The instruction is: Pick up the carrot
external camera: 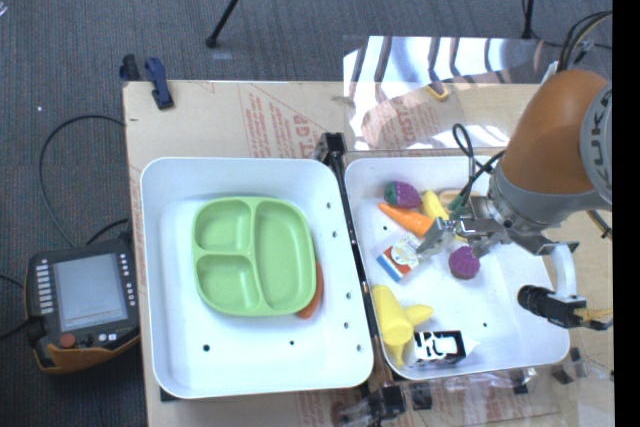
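The tool (440, 237) hangs low over the right bin (540, 340), at the end of the arm (555, 150) that reaches in from the right. Its fingers are spread apart with nothing between them, so it is released. The carrot (405, 218) lies just up and to the left of the tool's tip, orange, slanting across the bin floor, its nearer end very close to the fingers; whether they touch it I cannot tell. A purple and green berry (401, 192) sits just beyond the carrot, farther up from the tool. A yellow piece (434, 206) lies right above the tool, beside the carrot. A small carton (399, 259) with red and blue marking rests just below and left of the tip. A purple ball (463, 262) sits just below and right of the tool. Farther down lie a yellow banana-like shape (395, 315) and a black and white box (438, 346). Well to the tool's left, the other bin (170, 355) holds a green divided plate (254, 256) with something orange (312, 300) under its edge. Both bins stand on the bench (250, 110).
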Robot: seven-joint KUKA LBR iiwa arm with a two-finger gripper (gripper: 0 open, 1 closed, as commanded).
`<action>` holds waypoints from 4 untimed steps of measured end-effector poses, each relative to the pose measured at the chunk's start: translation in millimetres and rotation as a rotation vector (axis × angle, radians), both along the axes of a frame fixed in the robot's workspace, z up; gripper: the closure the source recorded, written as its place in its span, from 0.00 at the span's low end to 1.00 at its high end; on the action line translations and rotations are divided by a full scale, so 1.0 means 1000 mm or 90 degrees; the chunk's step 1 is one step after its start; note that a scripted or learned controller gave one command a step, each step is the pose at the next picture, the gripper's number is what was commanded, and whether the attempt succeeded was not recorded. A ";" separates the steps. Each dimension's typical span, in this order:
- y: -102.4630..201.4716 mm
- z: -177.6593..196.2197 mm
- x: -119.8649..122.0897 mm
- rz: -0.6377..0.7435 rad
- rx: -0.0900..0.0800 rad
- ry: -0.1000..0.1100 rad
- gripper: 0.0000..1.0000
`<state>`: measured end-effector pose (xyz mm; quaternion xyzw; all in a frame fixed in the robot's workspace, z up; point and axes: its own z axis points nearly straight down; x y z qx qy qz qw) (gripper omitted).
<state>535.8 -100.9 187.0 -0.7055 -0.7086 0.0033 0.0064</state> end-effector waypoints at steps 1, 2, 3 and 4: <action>-0.016 -0.080 0.059 -0.099 -0.001 0.002 0.00; -0.057 -0.105 0.072 -0.381 -0.004 0.003 0.00; -0.056 -0.100 0.073 -0.374 -0.004 0.010 1.00; -0.029 0.004 0.091 -0.711 -0.007 -0.002 1.00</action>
